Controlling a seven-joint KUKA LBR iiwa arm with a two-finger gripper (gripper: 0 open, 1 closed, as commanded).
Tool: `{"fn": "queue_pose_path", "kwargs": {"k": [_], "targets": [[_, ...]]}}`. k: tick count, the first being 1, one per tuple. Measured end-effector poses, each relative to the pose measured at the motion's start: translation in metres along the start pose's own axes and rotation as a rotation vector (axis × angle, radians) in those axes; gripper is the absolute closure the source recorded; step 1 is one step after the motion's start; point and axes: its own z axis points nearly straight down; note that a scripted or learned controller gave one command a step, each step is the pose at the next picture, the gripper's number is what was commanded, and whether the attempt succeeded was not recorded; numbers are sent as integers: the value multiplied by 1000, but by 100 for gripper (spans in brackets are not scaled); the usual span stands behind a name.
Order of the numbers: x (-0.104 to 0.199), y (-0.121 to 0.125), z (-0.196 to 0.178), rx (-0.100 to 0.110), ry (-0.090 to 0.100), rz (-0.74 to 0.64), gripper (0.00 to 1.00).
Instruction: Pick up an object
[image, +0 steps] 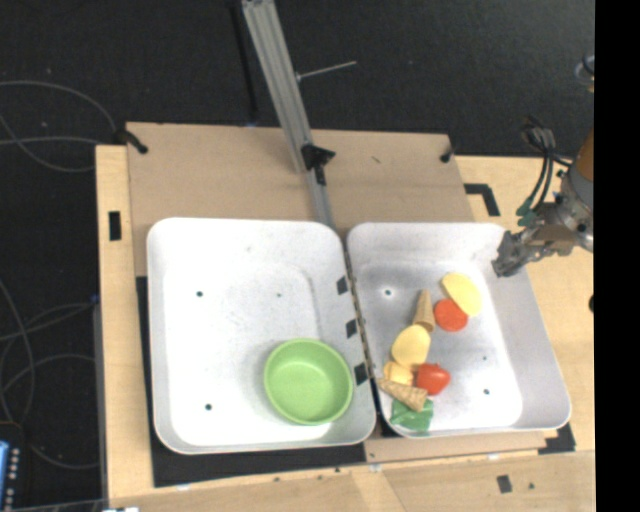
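The right bin (500, 380) holds a cluster of small toy foods. A yellow piece (462, 292) lies beside a red piece (450, 316), with a tan cone (423, 310) just left of them. Lower down are a pale yellow piece (411, 345), a red tomato-like piece (432, 378), a second cone (403, 393) and a green scrap (416, 419). My gripper (508, 256) hangs over the right bin's upper right rim, above and right of the yellow piece, with nothing seen in it. A green bowl (308, 381) sits in the left bin (220, 290).
A metal pole (290, 100) slants down from the top to the gap between the bins. The bench's tan surface (380, 180) lies behind the bins. Black cables (545, 165) hang near the arm at the right.
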Motion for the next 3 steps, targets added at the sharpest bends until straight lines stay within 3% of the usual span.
{"fn": "queue_pose_path", "kwargs": {"k": [3], "targets": [[149, -8, 38, 1, 1, -1, 100]]}}
